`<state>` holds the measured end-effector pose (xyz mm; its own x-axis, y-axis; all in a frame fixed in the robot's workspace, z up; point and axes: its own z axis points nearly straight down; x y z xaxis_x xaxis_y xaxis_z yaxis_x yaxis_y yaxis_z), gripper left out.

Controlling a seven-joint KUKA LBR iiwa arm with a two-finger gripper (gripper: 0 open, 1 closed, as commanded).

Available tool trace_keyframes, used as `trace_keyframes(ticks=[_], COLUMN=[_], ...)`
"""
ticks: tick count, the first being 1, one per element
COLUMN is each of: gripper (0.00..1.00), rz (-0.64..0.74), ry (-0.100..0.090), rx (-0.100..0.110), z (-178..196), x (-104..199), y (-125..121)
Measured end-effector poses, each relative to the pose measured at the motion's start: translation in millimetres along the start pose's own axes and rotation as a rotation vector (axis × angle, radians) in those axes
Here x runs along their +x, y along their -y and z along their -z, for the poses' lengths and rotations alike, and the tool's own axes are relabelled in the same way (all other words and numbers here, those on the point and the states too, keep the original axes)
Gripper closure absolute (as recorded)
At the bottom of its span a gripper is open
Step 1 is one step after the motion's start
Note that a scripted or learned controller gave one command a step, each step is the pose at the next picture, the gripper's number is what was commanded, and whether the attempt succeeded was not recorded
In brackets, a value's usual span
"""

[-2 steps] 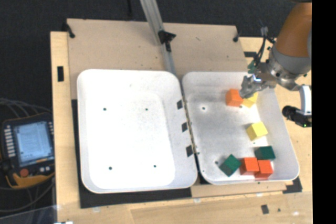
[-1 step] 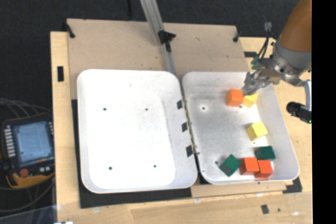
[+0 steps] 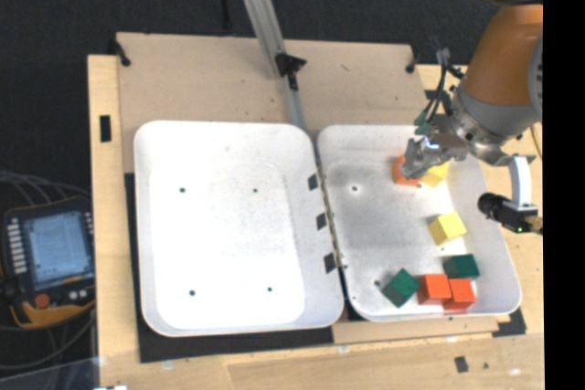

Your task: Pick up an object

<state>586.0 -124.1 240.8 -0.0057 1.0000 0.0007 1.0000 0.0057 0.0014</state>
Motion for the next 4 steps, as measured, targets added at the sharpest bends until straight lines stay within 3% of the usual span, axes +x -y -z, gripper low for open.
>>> trace_keyframes(ticks=[1,4], gripper=[1.00,1.00], rz=[0.002,0.000], ry=[-0.001,0.000], rx=[0.000,0.003], z=[10,-10], x=[52,170], y=[16,70])
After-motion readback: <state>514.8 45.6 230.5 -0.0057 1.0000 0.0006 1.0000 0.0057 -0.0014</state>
